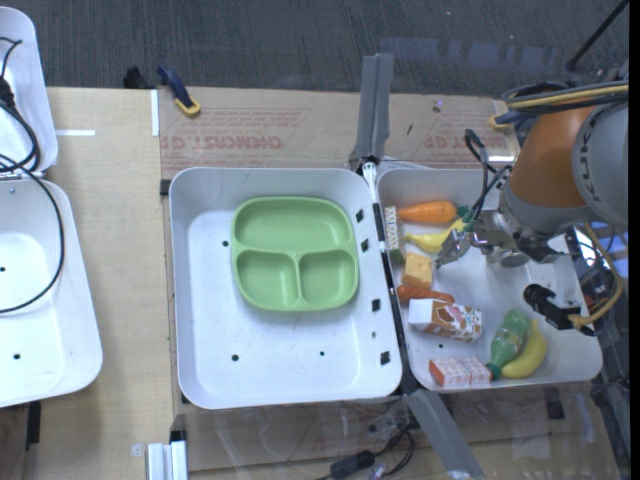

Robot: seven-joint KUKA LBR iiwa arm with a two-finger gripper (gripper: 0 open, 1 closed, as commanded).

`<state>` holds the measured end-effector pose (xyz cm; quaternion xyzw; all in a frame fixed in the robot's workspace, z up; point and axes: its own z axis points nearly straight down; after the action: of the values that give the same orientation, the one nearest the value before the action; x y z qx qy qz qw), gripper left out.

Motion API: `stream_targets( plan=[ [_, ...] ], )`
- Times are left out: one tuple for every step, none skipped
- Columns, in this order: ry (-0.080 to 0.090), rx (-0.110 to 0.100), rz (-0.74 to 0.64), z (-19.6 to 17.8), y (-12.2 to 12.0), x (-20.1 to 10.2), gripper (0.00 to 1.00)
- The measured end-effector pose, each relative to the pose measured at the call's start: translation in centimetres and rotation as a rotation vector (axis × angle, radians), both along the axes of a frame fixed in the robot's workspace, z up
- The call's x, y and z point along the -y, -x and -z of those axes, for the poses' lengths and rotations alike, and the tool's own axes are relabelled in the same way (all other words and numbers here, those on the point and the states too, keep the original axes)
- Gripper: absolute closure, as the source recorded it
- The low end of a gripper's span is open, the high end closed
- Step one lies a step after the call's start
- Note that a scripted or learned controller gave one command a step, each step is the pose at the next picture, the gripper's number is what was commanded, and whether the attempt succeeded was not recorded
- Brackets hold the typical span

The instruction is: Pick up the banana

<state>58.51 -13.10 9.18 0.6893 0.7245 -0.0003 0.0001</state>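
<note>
A yellow banana (pixel 531 354) lies curved at the front right corner of the right bin (pixel 575 373), beside a green bottle (pixel 508 337). Another small yellow piece (pixel 428 239) lies near the bin's back left, just below an orange carrot (pixel 428 212). My gripper (pixel 454 244) hangs low over the back of that bin, right beside the small yellow piece and well away from the curved banana. The grey arm with its orange band (pixel 550 158) comes in from the right.
The right bin also holds a yellow cheese cube (pixel 418 269), a red-orange item (pixel 420 293), a white and red carton (pixel 447 319) and an orange box (pixel 460 371). A green divided plate (pixel 296 253) sits in the left bin (pixel 200 348).
</note>
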Motion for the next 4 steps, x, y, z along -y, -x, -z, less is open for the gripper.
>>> stream_targets(
  plan=[
    [0.0, 0.0, 0.0, 0.0, 0.0, 0.0, 0.0],
    [0.0, -0.001, 0.054, 0.0, -4.2, -3.2, 0.0],
    [0.0, -0.003, 0.056, -0.8, -4.1, -3.2, 1.0],
    [0.001, -0.004, 0.056, -0.8, -4.1, -3.1, 0.0]
  ],
)
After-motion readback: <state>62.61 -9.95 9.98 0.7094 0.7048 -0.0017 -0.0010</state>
